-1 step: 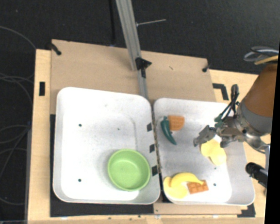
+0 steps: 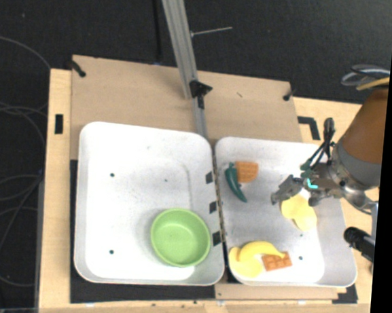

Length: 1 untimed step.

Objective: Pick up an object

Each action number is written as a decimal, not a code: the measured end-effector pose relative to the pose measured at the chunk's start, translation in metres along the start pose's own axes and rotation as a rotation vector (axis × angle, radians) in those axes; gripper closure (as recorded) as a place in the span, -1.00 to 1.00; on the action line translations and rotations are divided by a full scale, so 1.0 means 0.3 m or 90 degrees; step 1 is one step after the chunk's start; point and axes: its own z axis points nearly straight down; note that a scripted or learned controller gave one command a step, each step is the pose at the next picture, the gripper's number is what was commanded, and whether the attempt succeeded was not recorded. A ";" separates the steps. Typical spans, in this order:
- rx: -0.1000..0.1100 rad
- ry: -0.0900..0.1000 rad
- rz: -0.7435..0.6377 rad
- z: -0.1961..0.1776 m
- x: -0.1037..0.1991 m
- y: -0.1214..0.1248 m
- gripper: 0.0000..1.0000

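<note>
Hovering over the right bin point(image 2: 323, 266), with the pincer point(image 2: 296, 194) spread and pinching nothing: one dark finger out toward 9 o'clock, the other down beside the pale yellow piece point(image 2: 299, 212). Nearest candidate for the pick: that pale yellow piece, lying flat on the bin floor just at 6 o'clock of the fingertips. Best done by centring over it before descending, so both fingers straddle it rather than one landing on top; looks low and flat, so likely needs a descent almost to the floor and a slow close. Other options in the same bin: an orange block point(image 2: 247, 170) touching a green pepper-like toy point(image 2: 235, 182) out at 9 o'clock, and a yellow banana-like toy point(image 2: 252, 255) with a small orange piece point(image 2: 277, 262) against it at 7 o'clock, near the bin's front wall. Crowded pairs probably harder to grip cleanly. Left bin point(image 2: 97, 198) holding a green bowl point(image 2: 181, 236), well apart, beyond easy reach for now. Worktop point(image 2: 255, 103) bare tan behind both bins.
</note>
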 end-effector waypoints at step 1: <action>0.002 -0.001 0.002 0.139 0.005 0.015 -1.00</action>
